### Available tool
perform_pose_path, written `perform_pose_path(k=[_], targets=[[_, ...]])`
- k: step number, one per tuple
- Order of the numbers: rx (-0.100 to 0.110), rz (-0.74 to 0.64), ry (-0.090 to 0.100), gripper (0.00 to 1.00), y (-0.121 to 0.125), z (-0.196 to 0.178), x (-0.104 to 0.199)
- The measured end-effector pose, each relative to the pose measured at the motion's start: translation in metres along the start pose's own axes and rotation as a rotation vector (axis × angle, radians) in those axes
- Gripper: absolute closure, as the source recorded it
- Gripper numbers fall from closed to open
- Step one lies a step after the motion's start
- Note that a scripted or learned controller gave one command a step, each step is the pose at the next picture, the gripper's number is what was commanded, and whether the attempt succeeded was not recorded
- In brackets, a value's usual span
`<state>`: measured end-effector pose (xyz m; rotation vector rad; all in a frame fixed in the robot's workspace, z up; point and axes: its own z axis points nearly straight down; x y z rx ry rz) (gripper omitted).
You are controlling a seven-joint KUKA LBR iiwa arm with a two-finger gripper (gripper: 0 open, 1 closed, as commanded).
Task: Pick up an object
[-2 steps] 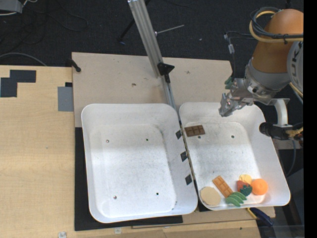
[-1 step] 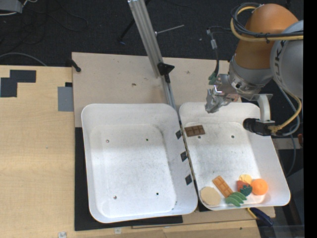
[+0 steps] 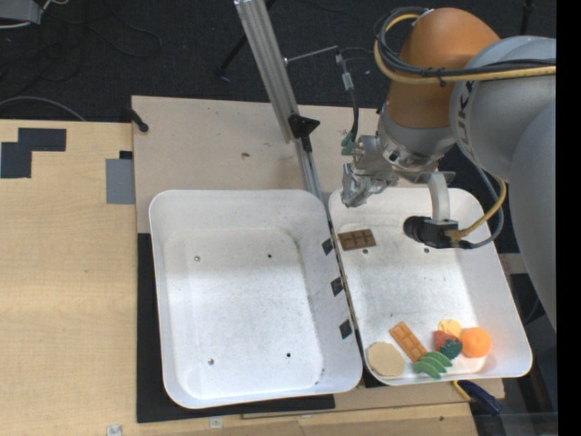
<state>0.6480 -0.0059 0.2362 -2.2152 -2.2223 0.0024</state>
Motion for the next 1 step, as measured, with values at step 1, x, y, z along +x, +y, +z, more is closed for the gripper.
perform_pose_path(k=[1], targets=[[-0.003, 0.000, 0.000, 1.00, 0.0132, -0.0066, 0.0524]])
